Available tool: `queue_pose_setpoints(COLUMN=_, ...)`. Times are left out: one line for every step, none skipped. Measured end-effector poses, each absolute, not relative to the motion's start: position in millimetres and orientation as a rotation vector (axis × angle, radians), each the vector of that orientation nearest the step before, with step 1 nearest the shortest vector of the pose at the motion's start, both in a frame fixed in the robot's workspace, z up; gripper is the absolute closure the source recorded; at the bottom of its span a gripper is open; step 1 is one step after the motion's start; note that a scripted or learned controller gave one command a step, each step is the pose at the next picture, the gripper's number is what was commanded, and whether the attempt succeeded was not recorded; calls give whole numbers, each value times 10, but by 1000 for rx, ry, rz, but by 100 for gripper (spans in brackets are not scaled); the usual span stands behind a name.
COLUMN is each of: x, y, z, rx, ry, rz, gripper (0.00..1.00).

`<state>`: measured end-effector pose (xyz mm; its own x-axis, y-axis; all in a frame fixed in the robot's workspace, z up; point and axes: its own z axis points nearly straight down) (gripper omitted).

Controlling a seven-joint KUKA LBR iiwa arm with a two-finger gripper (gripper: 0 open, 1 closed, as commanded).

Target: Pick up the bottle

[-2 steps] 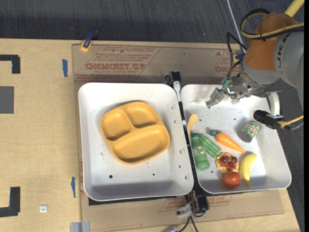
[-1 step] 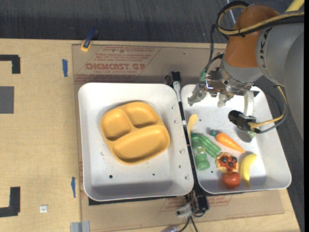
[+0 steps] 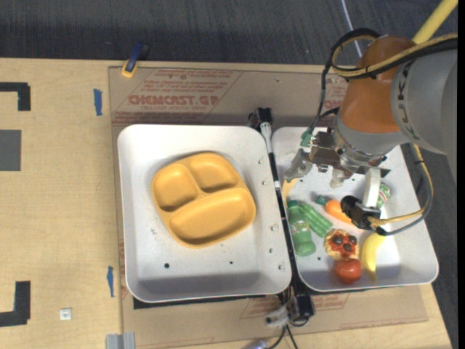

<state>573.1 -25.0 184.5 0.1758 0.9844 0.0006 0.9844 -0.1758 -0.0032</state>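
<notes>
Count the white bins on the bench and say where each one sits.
2. The left shallow white bin holds a yellow divided plastic plate. The right shallow white bin, touching it side by side, holds the green plastic bottle and toy food, partly hidden by the grey arm.

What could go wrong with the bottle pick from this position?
The green bottle lies on its side against the right bin's left wall, leaving little room for the fingers there. A carrot and other toy food lie close beside it, so a descent could nudge or grab those instead. The gripper sits above the bin, off to the bottle's upper right.
</notes>
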Motion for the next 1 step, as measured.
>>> queue_pose_setpoints(x=5564, y=63, z=1845, rx=-2388, ry=-2037, rz=3, gripper=0)
